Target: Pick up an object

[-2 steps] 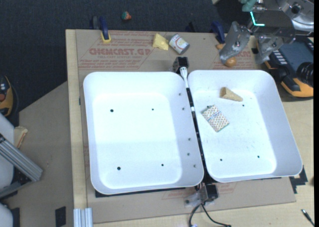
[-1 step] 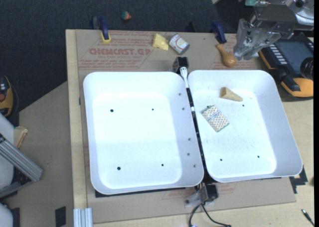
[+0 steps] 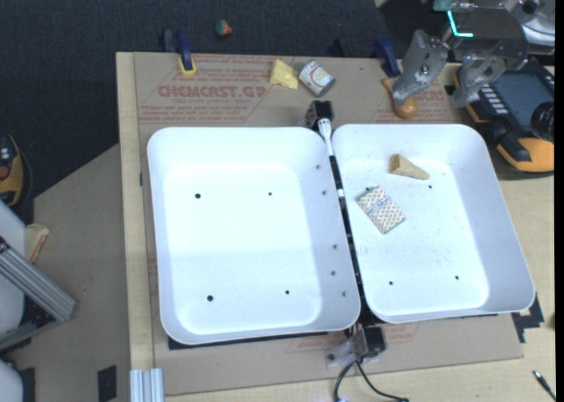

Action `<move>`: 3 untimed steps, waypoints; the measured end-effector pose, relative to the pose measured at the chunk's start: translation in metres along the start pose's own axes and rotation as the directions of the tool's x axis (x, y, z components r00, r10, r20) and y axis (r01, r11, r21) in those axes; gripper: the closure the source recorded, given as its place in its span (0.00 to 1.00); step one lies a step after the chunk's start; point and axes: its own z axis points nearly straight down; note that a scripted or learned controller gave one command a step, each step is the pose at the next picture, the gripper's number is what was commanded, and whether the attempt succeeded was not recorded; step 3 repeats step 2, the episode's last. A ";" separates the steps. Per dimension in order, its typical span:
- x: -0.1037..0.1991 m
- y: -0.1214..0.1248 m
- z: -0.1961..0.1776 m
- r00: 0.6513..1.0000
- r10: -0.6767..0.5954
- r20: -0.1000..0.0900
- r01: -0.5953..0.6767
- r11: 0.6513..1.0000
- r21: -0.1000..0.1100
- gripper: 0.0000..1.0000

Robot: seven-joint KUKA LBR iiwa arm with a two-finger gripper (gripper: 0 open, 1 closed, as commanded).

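The right bin (image 3: 493, 215) holds a tan wedge-shaped piece (image 3: 408, 167) near its back and a small patterned packet (image 3: 381, 210) lying flat towards the middle. My gripper (image 3: 441, 77) hangs above the bench behind the right bin's back rim, high over the board. Its two grey fingers (image 3: 414, 67) stand well apart, so it is open with nothing between them. It is clear of both objects, roughly behind and to the right of the tan wedge.
The left bin (image 3: 167, 215) sits beside the right one. On the board behind the bins lie a yellow wedge (image 3: 283, 75), a small box (image 3: 316, 78) and an orange piece (image 3: 405, 107). Blue clamps (image 3: 184, 49) hold the board's back edge.
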 end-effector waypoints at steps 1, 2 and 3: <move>0.078 -0.005 0.145 1.000 -0.005 0.004 0.005 1.000 0.027 0.00; 0.074 -0.002 0.126 1.000 0.003 -0.001 -0.003 1.000 0.007 1.00; 0.074 -0.002 0.126 1.000 0.003 -0.001 -0.003 1.000 0.007 1.00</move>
